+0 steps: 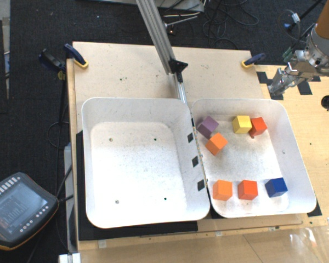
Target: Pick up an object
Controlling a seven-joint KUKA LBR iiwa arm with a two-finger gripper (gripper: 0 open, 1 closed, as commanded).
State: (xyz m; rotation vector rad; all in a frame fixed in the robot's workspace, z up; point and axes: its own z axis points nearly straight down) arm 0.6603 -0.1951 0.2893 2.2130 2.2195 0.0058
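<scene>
Blue cube [276, 187] sits in the right bin [296, 147] — reachable; gripper [278, 85] hovers beyond its far rim — grip state cannot be told.

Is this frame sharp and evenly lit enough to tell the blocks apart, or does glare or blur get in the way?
Camera view: lighting is even and soft, shadows faint; blocks such as the blue block and yellow block read crisply. The gripper at upper right looks slightly blurred. Mild glare on a shiny patch at the bottom right corner.

Even, bright overhead light; bins [137, 106] glare white (blocks [248, 190] cast short soft shadows), gripper [278, 84] slightly blurred.
</scene>
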